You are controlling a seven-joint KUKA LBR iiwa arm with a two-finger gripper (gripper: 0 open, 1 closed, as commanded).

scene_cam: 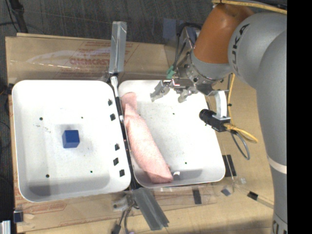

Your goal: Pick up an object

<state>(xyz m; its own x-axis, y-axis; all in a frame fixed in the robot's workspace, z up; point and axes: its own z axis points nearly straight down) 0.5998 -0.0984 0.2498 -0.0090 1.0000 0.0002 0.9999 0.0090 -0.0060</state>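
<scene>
The gripper (169, 92) hangs over the far edge of the right bin (195, 145), near that bin's far left corner. Its two metal fingers (157, 91) stand apart with bare white bin floor showing between them, so it is open and grips nothing. Above it the wrist is a clutter of metal parts and cables, topped by the orange band and the thick grey arm (258, 57) that comes in from the right.

Just left of the gripper and nearer the camera lies the pink cloth (144, 140). It is a long soft roll, pale pink with a faintly speckled, towel-like surface. It lies along the left wall of the right bin, its far end narrow and slightly folded close to the fingers, its near end wider and blunt at the bin's near left corner. It runs at a slight slant, drifting rightward as it comes nearer. The fingers are apart from it, not touching.

In the left bin (29, 130) sits a small blue cube (71, 138), left of centre, well apart from the cloth and the gripper. Both bins rest on a cardboard-covered bench (58, 52).
</scene>
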